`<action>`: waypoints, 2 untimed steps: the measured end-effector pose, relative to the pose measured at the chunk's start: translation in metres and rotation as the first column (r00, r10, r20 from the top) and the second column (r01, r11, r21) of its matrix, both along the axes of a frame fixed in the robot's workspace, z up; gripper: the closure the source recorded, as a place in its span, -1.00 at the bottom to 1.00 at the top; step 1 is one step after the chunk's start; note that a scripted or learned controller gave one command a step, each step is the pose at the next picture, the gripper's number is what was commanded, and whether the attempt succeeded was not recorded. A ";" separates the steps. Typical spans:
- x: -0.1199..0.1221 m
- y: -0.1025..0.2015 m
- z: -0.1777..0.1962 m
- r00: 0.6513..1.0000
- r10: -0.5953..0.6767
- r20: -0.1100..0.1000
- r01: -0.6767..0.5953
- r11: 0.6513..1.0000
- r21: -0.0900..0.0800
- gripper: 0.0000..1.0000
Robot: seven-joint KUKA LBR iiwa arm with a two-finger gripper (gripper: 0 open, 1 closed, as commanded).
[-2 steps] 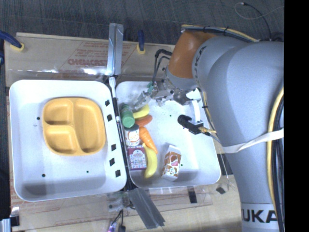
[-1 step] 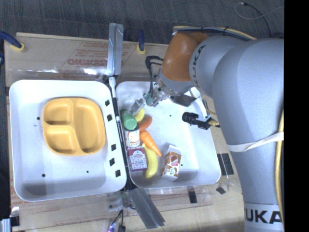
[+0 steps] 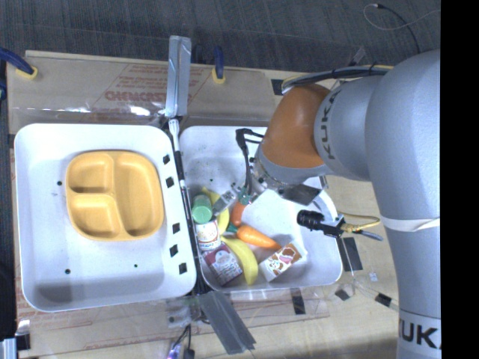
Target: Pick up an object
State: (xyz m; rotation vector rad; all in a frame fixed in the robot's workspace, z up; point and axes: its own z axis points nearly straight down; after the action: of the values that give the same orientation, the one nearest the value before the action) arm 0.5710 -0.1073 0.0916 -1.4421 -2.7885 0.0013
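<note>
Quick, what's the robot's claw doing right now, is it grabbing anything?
Tool: low in the right white bin, above the small orange carrot; whether it grips anything cannot be told.

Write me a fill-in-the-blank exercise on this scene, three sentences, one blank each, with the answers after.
1. The yellow divided tray lies in the ______ bin.
2. The carrot lies in the ______ bin.
3. The band above the arm's wrist is coloured ______.

Missing words: left; right; orange
</note>
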 end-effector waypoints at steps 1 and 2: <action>-0.051 0.004 0.093 0.970 0.241 0.003 -0.241 0.970 -0.001 -1.00; -0.081 -0.048 0.100 0.945 0.328 0.001 -0.328 0.945 0.000 -1.00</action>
State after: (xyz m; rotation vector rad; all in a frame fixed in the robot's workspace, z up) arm 0.4896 -0.1556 0.1919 -0.9583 -2.9901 0.0009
